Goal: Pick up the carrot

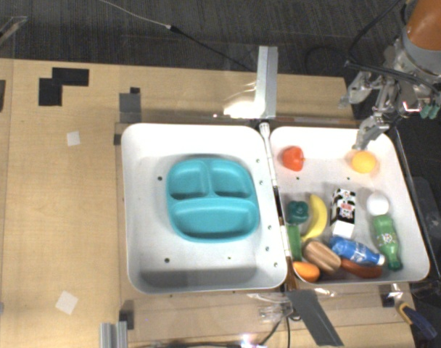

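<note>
Carrot (306,270) sits at the near edge of your right bin (318,167), approx 7 o'clock in it, touching the hot dog bun (321,254) w/ banana (316,217) just behind. Farther back, yellow lemon (363,162) at 1 o'clock. Gripper (366,135) hangs right above that lemon, well apart from the carrot; can't tell if the pincer's spread or pressed.

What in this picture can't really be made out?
- Arm: cut off by the camera view's top and right edges.
- Pincer: too small to tell how it is set.
- Carrot: partly tucked under the hot dog bun in the right bin's front corner.
- Small carton: print too small to read.
</note>
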You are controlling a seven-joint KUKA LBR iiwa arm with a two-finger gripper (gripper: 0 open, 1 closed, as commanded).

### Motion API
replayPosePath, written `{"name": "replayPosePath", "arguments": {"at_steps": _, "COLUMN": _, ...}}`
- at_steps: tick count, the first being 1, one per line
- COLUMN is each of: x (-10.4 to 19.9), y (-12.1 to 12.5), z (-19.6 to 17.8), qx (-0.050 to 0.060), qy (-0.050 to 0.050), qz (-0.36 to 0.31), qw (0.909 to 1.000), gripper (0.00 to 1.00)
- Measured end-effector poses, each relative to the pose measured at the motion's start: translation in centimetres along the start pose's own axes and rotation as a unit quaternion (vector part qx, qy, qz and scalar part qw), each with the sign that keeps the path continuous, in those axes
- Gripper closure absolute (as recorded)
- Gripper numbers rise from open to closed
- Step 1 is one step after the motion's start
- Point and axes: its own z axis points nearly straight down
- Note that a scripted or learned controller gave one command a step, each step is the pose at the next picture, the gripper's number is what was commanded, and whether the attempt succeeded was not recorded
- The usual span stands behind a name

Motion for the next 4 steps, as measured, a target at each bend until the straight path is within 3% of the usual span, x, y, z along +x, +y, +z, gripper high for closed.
{"name": "replayPosePath", "arguments": {"at_steps": 1, "x": 3.5, "y": 10.3, "z": -1.2, "qx": -0.001, "qy": 0.000, "qz": -0.060, "qw": 0.9982, "gripper": 0.00}}
{"name": "replayPosePath", "arguments": {"at_steps": 2, "x": 5.2, "y": 6.4, "z": -12.2, "qx": 0.002, "qy": -0.003, "qz": -0.214, "qw": 0.9767, "gripper": 0.00}}
{"name": "replayPosePath", "arguments": {"at_steps": 3, "x": 8.2, "y": 14.7, "z": -5.9, "qx": -0.001, "qy": 0.001, "qz": -0.409, "qw": 0.9124, "gripper": 0.00}}
{"name": "replayPosePath", "arguments": {"at_steps": 4, "x": 14.2, "y": 16.5, "z": 13.5, "qx": -0.003, "qy": 0.005, "qz": -0.410, "qw": 0.9119, "gripper": 0.00}}
